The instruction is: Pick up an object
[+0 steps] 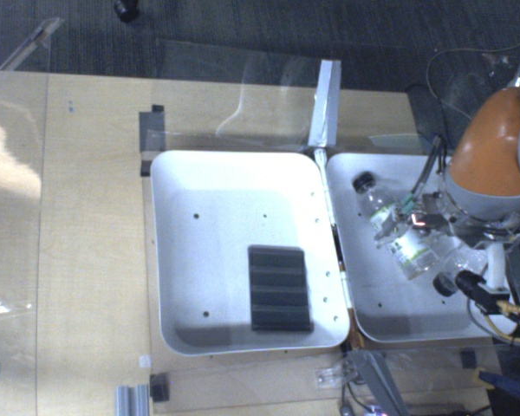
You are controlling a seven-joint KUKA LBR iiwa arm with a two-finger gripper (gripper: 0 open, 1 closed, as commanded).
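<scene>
Right now the arm [494, 146] is reaching in over the right bin [373, 315], its orange band sitting above the wrist, and the gripper [420, 224] is hanging low over the middle of that bin; whether it is released or clenched I cannot tell, since the wrist is covering it. Just left of and below the gripper a clear plastic bottle [397, 232] is lying on its side on the bin floor, seemingly touching or nearly touching the gripper, though nothing is showing it gripped. Farther up and left of the gripper a small black cap [362, 182] is lying near the bin's back corner, apart from the bottle. Well to the left of the gripper, across the wall where the 2 bins are meeting, a black ribbed block [279, 289] is lying flat in the left bin [178, 232], toward its front right part. Both bins are sitting on the wooden bench [78, 258].
</scene>
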